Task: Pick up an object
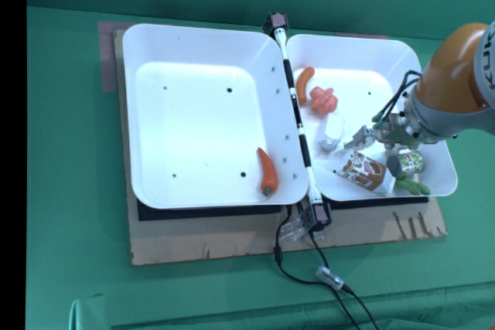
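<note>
The green worktop [69, 127] carries a brown board [193, 243], and on the board sit two shallow white bins side by side. The left bin [147, 42] is the larger expanse of bare white, holding one thing: an orange carrot [267, 171] lying near its right wall at the near end, tip pointing away. The right bin [371, 50] holds everything else. A black-and-white striped bar [298, 108] runs along the seam between the bins, with cables [325, 274] trailing off its near end across the worktop.

The arm [456, 81], grey with an orange band, reaches in from the right over the right bin's right side. Its jaws [370, 137] hang low over the bin's near half, just above the carton; the metal fingers look spread apart with nothing between them, though the detail is small.

In the right bin, largest first: a brown-and-white printed carton [363, 170] lies tilted near the near wall, directly beneath the jaws. Just left of it, a pale white bottle-like object [332, 133] lies against the white floor. Farther away, a salmon-pink lumpy toy [323, 98] sits beside a slim orange sausage-shaped piece [305, 83]. To the right of the carton stands a small can [408, 162] with a green label, and touching its near side is a green vegetable piece [414, 185] by the bin's near right corner.
</note>
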Action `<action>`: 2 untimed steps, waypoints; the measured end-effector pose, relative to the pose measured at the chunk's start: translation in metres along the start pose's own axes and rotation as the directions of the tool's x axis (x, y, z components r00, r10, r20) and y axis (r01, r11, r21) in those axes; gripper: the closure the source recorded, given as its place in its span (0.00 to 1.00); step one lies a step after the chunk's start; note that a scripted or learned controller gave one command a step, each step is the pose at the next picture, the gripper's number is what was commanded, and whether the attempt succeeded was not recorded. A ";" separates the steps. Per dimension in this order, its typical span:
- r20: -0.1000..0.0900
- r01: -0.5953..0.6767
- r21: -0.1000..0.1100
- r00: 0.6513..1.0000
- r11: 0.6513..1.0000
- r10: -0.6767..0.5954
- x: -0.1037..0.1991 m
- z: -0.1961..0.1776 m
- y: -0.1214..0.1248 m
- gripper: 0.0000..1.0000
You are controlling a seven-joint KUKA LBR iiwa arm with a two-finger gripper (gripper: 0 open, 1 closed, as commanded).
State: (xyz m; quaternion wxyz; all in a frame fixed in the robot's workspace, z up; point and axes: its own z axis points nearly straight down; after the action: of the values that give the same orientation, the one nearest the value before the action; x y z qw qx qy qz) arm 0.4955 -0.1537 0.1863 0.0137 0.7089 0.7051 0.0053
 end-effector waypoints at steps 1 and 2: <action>0.004 -0.005 -0.007 1.000 1.000 0.005 -0.002 -0.012 0.002 1.00; -0.004 0.000 0.008 1.000 1.000 0.000 0.036 0.001 0.053 1.00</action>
State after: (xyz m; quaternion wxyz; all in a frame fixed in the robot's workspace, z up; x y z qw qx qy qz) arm 0.5489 -0.1177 0.1864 0.0095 0.7090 0.7051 0.0041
